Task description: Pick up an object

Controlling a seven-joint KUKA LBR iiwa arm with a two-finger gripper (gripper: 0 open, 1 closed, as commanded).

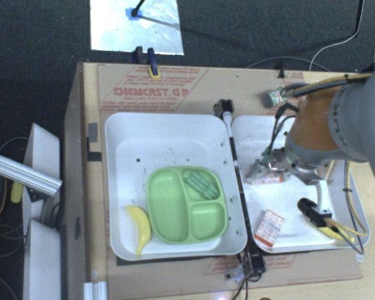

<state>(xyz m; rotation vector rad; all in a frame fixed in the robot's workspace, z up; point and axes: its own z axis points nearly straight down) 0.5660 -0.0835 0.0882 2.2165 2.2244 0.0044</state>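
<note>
Low over the right bin (256,133), toward its 9 o'clock side: the gripper (262,169), on a grey arm (356,120) with an orange band, coming from 3 o'clock. Cannot tell whether apart or together, being hidden from this angle.

Just under it, toward 4 o'clock, a pale flat thing (274,179) with red print, partly covered. Cannot tell if touched.

At 6 o'clock in the same bin, apart from the gripper, a small carton (269,225): rectangular, lying flat, cardboard-like, white with red print. Long axis from 1 o'clock to 7 o'clock, lower end near the front rim.

In the left bin (175,136), a green plastic tray (169,211) with smooth rounded compartments. In its 1 o'clock compartment, a pale green ribbed thing (201,185). At 8 o'clock of the tray, against its edge, a curved yellow banana (139,229).
</note>
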